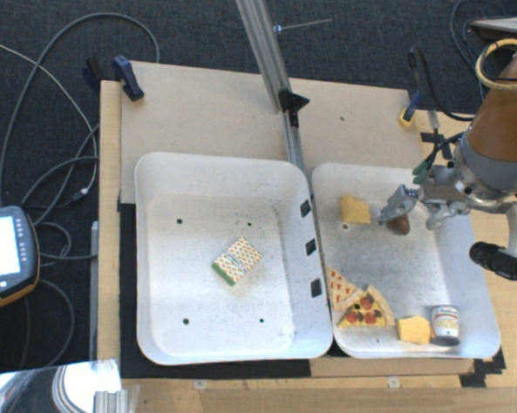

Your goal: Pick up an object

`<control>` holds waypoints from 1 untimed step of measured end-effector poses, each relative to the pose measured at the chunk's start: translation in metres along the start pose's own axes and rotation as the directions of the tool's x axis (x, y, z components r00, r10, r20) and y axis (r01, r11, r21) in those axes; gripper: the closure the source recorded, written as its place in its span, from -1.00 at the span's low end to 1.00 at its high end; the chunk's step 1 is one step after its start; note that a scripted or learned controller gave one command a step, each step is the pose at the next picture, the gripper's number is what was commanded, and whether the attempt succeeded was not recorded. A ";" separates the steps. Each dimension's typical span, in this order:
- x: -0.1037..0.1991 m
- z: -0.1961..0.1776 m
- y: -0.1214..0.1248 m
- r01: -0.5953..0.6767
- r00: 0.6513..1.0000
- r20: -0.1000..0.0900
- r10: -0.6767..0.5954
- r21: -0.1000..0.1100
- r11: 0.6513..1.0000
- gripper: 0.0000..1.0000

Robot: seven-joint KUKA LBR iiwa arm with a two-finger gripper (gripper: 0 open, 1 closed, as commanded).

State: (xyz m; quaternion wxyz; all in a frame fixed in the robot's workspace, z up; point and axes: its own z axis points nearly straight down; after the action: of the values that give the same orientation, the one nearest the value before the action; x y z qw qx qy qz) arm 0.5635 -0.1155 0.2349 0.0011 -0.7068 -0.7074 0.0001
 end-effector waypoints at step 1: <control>0.000 0.000 0.000 -0.001 1.000 0.000 0.001 -0.001 1.000 -1.00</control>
State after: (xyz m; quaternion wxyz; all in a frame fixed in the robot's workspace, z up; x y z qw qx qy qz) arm 0.5636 -0.1156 0.2349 0.0007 -0.7070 -0.7072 -0.0001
